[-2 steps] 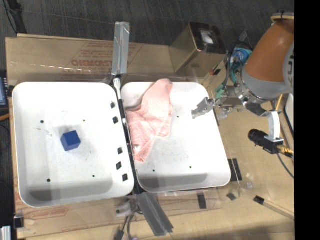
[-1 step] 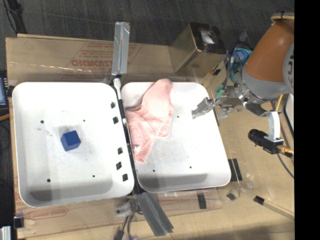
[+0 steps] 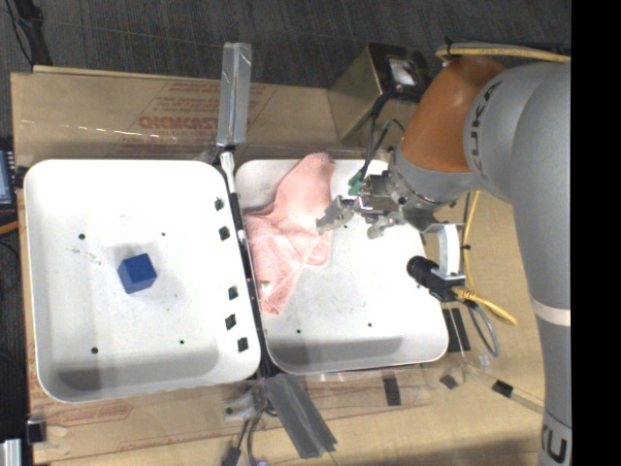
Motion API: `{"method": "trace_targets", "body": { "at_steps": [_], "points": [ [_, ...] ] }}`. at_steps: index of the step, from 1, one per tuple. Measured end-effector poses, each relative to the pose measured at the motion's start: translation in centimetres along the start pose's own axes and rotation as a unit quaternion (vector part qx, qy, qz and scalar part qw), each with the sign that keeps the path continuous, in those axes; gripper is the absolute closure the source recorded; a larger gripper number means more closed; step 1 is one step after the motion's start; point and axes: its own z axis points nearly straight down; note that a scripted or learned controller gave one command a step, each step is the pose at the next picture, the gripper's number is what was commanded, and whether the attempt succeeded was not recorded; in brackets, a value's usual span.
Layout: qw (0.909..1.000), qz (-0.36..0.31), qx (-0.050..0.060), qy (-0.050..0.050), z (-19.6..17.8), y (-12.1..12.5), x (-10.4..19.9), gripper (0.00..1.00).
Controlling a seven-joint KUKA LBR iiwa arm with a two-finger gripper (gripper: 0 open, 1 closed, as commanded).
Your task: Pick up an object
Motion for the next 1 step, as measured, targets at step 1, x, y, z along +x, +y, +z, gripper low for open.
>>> {"method": "trace_targets", "body": {
  "at_steps": [1],
  "points": [
    [0.9990,-0.044,-0.002,0.000,10.40,2.86,0.20,0.00]
  ]
}}
